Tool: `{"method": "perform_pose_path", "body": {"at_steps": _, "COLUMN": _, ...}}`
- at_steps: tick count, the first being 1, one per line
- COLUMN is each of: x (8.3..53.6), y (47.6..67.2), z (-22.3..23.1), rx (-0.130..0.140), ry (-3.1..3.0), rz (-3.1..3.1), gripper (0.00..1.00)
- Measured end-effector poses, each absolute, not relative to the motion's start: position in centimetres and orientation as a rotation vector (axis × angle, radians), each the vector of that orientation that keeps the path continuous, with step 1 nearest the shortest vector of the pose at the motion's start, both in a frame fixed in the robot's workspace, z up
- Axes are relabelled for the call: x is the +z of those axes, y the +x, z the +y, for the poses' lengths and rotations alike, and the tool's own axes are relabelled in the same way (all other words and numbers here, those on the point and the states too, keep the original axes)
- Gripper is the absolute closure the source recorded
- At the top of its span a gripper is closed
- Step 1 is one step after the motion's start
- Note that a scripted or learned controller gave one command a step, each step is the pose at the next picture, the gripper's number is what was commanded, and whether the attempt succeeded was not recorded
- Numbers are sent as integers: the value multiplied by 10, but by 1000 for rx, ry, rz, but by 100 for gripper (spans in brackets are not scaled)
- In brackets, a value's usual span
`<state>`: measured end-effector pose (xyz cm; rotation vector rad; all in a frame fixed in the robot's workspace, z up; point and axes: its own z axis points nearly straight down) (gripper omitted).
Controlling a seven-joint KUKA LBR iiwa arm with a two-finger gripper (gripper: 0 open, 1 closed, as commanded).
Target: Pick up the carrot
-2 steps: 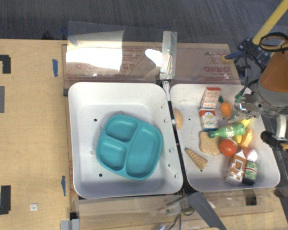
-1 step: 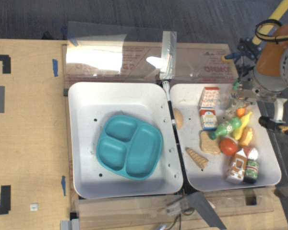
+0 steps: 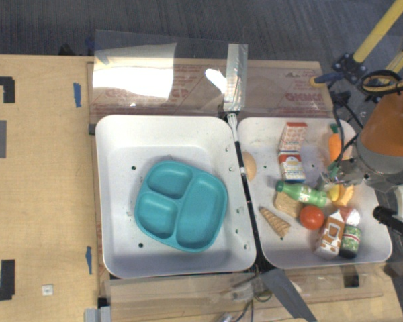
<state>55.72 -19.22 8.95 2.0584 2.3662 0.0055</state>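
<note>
The gripper (image 3: 337, 173) hangs at the right bin's (image 3: 376, 250) right edge — finger opening cannot be determined. The carrot (image 3: 334, 146) — orange, green-topped — lies just beside it.

The arm (image 3: 388, 136) hides the right bin's (image 3: 269, 243) far edge — its end effector's state unreadable.

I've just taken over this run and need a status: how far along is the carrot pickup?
Early stage. Done: the arm has reached over the right bin, its gripper low among the items there. In hand: nothing I can confirm; the carrot lies by the bin's far right rim, just beyond the gripper, not visibly between its fingers. Left: close on the carrot and lift it out.
</note>
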Motion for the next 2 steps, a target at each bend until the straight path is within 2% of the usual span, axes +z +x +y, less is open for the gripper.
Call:
{"method": "perform_pose_path", "body": {"at_steps": 1, "x": 89, "y": 597, "z": -216, "rx": 7, "ry": 2119, "rz": 2308, "gripper": 100}}
{"method": "perform_pose_path", "body": {"at_steps": 2, "x": 88, "y": 601, "z": -198, "rx": 32, "ry": 2111, "rz": 2341, "gripper": 0}}
